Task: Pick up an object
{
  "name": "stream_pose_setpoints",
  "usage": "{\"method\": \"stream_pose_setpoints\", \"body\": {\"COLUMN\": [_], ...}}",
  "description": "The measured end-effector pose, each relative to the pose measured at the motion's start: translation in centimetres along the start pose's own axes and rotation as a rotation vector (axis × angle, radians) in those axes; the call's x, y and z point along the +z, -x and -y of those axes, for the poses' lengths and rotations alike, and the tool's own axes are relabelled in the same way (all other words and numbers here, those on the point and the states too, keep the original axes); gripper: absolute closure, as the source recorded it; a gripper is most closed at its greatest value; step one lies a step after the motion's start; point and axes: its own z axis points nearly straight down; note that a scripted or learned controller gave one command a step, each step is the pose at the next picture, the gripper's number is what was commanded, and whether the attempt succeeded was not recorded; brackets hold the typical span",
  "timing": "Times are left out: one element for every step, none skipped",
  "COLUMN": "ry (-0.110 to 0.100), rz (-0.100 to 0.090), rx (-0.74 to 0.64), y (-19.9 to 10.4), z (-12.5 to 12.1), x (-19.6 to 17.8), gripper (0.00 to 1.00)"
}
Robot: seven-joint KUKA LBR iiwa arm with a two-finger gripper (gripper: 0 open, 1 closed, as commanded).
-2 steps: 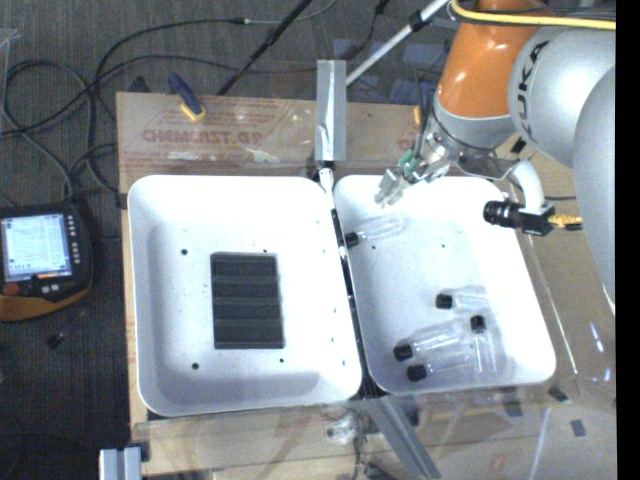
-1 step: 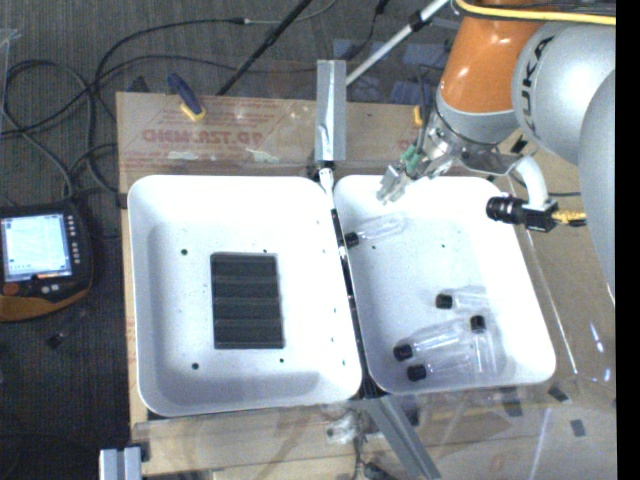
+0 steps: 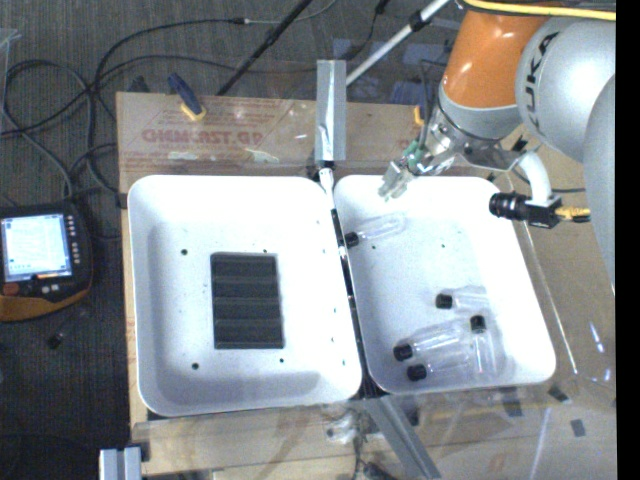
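Observation:
My gripper (image 3: 395, 180) hangs over the far left corner of the right bin (image 3: 530, 298), below the orange wrist band (image 3: 490, 48). Just in front of it a clear vial (image 3: 378, 230) with a black cap lies on its side near the bin's left wall. Several more clear black-capped vials (image 3: 450, 346) lie clustered in the near right part of the same bin. A black ridged rectangular block (image 3: 247, 300) lies flat in the middle of the left bin (image 3: 160, 218). I see nothing held in the gripper.
A grey metal bar (image 3: 330, 113) stands behind the seam between the bins. A blue clamp (image 3: 186, 94) sits on the board behind the left bin. A hand-held pendant (image 3: 40, 253) lies far left on the floor. The arm's black connector (image 3: 515, 206) juts over the right bin.

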Motion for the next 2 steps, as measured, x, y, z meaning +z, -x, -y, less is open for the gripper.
{"method": "stream_pose_setpoints", "body": {"ry": [0.001, 0.0], "rz": [0.0, -0.004], "rx": [0.0, 0.068], "y": [0.0, 0.3], "z": [-0.1, -2.4], "x": [-0.9, 2.3], "gripper": [1.0, 1.0]}}
